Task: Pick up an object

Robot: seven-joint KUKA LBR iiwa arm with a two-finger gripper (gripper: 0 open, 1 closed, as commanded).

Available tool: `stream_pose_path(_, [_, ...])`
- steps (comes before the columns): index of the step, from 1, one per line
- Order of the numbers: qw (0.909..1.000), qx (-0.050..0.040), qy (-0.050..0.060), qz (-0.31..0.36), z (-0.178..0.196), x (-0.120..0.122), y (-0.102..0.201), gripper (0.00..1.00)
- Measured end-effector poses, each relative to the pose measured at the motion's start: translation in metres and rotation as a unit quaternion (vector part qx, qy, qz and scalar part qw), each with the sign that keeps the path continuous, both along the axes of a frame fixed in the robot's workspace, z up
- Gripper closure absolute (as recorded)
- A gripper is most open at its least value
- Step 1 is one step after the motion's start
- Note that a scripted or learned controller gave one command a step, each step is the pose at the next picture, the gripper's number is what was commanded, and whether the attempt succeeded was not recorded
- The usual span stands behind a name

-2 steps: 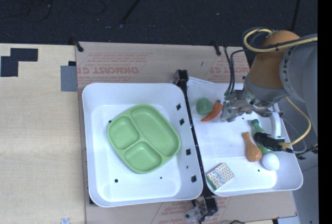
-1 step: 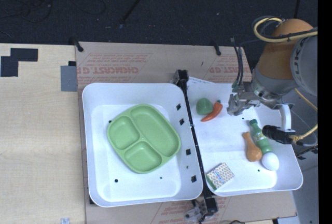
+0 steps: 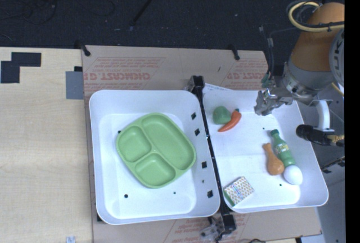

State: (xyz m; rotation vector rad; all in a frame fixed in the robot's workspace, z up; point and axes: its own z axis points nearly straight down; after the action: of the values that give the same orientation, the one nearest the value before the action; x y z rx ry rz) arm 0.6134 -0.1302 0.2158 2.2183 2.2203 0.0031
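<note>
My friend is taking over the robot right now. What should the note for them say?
Tool: up over the back of the right bin, nothing seen in it.
Right bin holds: green toy touching an orange pepper at the back left; green bottle, orange piece and white egg bunched at the right; patterned packet at the front.
Left bin: green divided plate.
Done: nothing picked up.
Left: grab any one object.

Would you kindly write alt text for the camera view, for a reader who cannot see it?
The claw hovers over the back of the right bin, which holds a green bottle, white egg, red pepper and patterned packet. The left bin holds a green divided plate.
</note>
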Motion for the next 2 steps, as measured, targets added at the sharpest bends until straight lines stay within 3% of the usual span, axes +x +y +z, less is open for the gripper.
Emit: stream_pose_path(2, [1.0,0.0017,0.004,0.001,0.001,-0.018,0.097,1.0])
